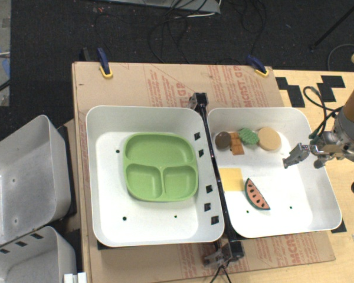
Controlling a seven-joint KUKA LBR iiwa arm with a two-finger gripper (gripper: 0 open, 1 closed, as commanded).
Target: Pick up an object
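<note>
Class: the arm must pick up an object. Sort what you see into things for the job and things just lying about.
For the job: gripper; watermelon slice; yellow square; tan round piece; green piece; brown pieces.

Lying about: green divided plate; yellow clamps.

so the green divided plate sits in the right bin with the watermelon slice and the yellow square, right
Not quite. The camera view shows the green divided plate in the left bin, by itself. The watermelon slice and the yellow square do lie in the right bin, as you say.
</note>
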